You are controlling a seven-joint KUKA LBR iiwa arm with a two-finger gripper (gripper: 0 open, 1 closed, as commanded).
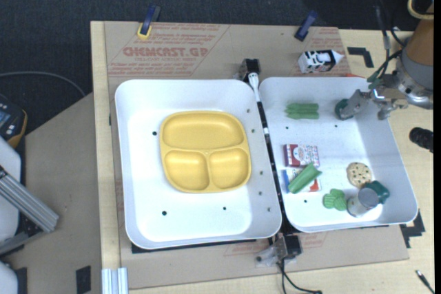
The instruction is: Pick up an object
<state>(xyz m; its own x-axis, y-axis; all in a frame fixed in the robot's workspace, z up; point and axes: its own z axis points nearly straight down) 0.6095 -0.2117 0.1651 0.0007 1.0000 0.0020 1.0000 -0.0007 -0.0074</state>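
The right bin [396, 148] holds several small objects. A green ridged piece [302, 110] lies near its far edge. A red and white packet [301, 154] sits mid-bin with a green pod [303, 178] just in front of it. A round cookie [358, 173], a small green lump [335, 200] and a teal and grey bottle [367, 196] crowd the near right corner. My gripper [365, 103] hangs low over the bin's far right corner, to the right of the green ridged piece. A small dark green shape [342, 107] shows at its left tip.
In the left bin [134, 148] rests a yellow divided plate [204, 150]. A black and white carton [319, 60] lies on the cardboard behind the right bin. Clamps [146, 23] hold the cardboard's far edge.
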